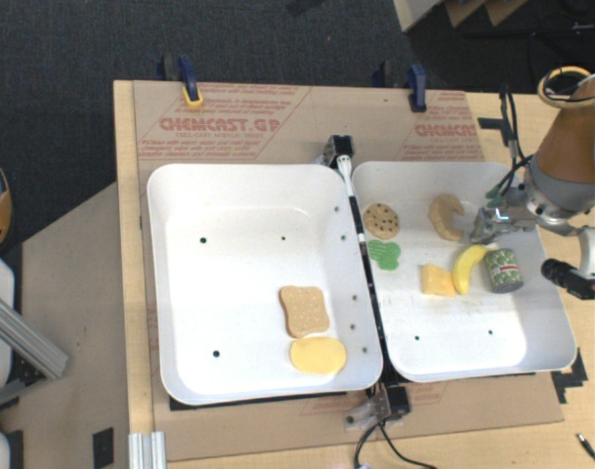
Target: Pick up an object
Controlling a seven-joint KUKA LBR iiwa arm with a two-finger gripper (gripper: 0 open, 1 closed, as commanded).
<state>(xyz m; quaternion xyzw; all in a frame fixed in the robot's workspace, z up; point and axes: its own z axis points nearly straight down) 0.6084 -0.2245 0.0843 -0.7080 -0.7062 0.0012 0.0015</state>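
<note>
In the right bin [453, 355] lie a chocolate-chip cookie [381, 221], a green leafy piece [384, 254], a tan pastry [446, 215], a yellow cheese wedge [436, 280], a banana [467, 267] and a small green-labelled can [503, 271]. My gripper [485, 226] hangs low over this bin's back right part, just right of the pastry and just above the banana's upper end. Nothing is visibly held in it. The left bin [229, 213] holds a slice of toast [304, 310] and a round yellow disc [318, 356] near its front right corner.
The arm's grey body with its orange band [569, 154] fills the right edge above the right bin. A black clip [339, 150] sits where the bins meet at the back, and blue clamps [189, 78] hold the board's far edge.
</note>
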